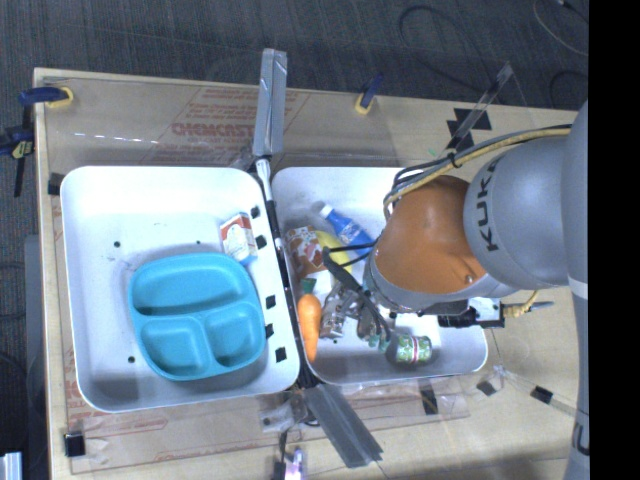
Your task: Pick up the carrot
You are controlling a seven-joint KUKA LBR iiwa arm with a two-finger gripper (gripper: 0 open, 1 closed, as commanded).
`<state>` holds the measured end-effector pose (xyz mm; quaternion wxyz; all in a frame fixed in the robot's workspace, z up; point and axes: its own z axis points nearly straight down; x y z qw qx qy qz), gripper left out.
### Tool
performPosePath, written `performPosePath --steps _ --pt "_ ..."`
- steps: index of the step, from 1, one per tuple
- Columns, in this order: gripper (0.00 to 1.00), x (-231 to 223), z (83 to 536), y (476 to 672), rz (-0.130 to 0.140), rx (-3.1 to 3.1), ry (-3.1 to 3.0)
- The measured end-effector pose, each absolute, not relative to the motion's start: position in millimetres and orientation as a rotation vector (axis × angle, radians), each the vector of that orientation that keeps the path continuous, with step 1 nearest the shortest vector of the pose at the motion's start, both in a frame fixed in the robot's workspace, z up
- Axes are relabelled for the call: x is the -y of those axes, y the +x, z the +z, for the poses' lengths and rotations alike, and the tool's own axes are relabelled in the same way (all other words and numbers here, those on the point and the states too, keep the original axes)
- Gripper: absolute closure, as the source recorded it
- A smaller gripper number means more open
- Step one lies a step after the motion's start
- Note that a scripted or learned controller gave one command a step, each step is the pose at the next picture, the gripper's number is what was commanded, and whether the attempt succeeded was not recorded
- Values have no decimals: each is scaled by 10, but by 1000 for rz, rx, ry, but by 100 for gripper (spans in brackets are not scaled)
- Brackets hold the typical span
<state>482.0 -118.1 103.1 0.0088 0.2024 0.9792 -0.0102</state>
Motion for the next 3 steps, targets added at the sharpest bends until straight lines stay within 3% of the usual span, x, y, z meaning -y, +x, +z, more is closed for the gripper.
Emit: performPosePath --steps 1,2,3 --pt "100 517 1923 4775 0 -3091 550" --pt "100 212 2285 5434 -1 -3086 579" --pt "100 -623 1914 5139 -1 -3125 330"
